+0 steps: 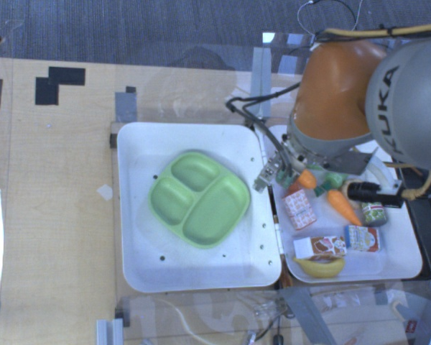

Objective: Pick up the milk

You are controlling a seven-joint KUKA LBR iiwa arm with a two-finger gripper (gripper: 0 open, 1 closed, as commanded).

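Your arm reaches in from the upper right, wrist hanging over the right bin's upper left corner. You cannot tell the hand's opening. The milk lies just below it, untouched.

The green plate looks like smooth, slightly glossy plastic. The white bins are matt plastic. The tabletop is pale, smooth wood.
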